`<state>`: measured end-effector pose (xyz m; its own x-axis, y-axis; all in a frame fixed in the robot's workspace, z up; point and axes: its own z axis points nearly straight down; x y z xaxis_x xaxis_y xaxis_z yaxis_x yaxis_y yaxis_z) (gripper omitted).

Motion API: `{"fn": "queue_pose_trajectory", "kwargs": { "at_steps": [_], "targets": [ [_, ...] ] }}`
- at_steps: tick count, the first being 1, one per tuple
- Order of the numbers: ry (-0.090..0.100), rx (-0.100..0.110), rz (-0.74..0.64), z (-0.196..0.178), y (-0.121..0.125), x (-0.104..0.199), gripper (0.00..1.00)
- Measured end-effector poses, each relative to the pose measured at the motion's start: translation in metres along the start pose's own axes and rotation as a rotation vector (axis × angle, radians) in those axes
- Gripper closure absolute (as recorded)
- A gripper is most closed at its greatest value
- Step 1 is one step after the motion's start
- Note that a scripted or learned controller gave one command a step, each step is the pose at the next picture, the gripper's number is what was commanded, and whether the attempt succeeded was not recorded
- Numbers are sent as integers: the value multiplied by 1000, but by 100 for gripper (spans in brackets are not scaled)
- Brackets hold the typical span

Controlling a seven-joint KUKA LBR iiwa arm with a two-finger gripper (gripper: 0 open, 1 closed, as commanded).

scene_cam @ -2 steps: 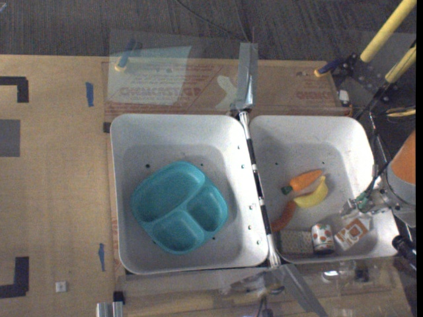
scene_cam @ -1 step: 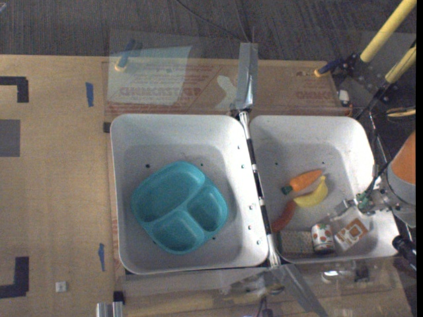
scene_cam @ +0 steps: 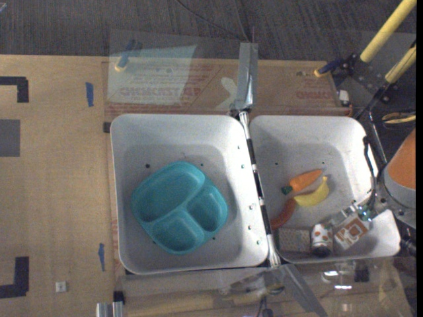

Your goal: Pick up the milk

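Right bin [scene_cam: 344,134] corner: gripper [scene_cam: 349,218] at milk [scene_cam: 338,235]; finger state unclear, arm cropped.

Position: you look from one fixed camera above the bench [scene_cam: 53,177].
Facing: downward at a slant.
Coverage: both white bins [scene_cam: 178,127], far enough for surrounding floor.

The milk [scene_cam: 350,232] is a small carton, white with an orange-brown square pattern on the face I can see. It's lying tipped on its side, not upright, angled diagonally, in the near right corner of the right bin [scene_cam: 344,132]. It sits right at my gripper [scene_cam: 360,213], just below and left of it.
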<state>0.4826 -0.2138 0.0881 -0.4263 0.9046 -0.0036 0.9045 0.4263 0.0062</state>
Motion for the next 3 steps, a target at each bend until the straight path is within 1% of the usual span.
{"fn": "queue_pose_trajectory", "kwargs": {
  "at_steps": [1, 2, 3],
  "targets": [
    [5, 3, 276, -20, -5, -6, 0],
    [3, 4, 402, 0, 0, 6, 0],
    [-1, 2, 364, 0, 2, 6, 0]
  ]
}}
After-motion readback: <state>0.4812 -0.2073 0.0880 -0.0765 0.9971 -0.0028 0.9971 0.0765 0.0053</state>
